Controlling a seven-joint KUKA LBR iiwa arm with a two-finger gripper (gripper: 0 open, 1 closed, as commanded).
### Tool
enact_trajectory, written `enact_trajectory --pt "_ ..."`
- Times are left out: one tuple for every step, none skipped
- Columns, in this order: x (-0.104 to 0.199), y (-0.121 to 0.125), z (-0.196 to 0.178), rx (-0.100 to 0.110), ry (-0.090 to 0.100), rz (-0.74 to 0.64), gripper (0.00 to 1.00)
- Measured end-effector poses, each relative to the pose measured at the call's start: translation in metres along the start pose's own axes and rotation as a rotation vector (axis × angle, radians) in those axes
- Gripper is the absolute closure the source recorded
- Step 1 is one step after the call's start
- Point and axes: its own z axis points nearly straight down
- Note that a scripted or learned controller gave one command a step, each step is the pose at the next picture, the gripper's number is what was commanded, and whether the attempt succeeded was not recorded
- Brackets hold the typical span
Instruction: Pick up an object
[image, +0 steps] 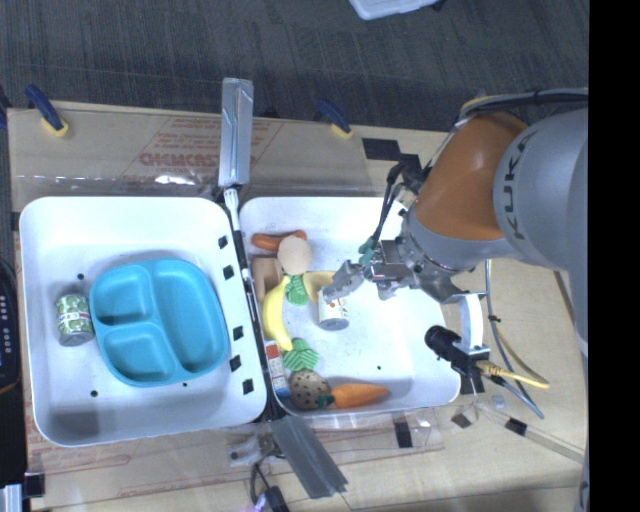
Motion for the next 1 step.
enact_trajectory --pt "-0.0266 0.0397 0.1228 -0.005 -0.002 -0.069 0.0"
